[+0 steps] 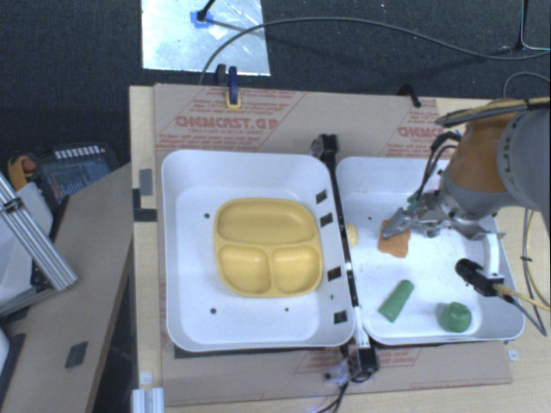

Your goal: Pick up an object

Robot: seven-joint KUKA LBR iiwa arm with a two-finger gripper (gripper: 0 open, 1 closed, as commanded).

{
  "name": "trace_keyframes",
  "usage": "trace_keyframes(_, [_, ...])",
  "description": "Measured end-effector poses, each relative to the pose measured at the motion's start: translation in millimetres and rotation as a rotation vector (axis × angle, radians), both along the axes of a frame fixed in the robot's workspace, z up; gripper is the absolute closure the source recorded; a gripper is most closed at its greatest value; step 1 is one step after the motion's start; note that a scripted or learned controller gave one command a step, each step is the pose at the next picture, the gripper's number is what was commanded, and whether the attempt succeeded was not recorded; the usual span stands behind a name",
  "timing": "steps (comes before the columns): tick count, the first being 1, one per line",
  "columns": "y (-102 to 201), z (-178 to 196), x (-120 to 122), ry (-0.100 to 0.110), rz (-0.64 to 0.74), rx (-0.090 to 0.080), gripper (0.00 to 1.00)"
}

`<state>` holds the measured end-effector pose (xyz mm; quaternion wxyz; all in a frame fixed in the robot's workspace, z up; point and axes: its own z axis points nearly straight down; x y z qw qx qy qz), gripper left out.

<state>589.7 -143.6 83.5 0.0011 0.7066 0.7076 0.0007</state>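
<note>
As the arm reaches in from the right, the gripper [401,225] hangs low over the right bin [370,183], directly above the orange object [395,245]. Whether the jaws are released or clenched, I cannot tell: they look like a small metal cluster w/o a clear gap. The orange piece lies just under and a bit toward the near side of the jaws, touching or almost touching them; it is a small, blocky, matte lump, prob. foam or soft plastic, w/ no clear long axis. So the coming move is mostly straight down, I judge.

Further out in the same bin, a green cylinder [397,300] lies tilted, long axis diagonal from near-left to far-right, smooth plastic look. A rounder green object [455,317] sits near the bin's near-right corner. In the left bin [185,231] rests a yellow divided tray [267,246], glossy, three compartments. Both bins stand on a cardboard-covered surface [258,114].
</note>
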Motion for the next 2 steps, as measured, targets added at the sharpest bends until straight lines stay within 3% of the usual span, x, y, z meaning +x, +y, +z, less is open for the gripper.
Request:
trace_keyframes(1, [0.0, 14.6, 2.3, -0.006, 0.001, 0.000, 1.00])
trace_keyframes(2, [-0.6, 78.9, 6.8, -0.004, 0.003, -0.001, 1.00])
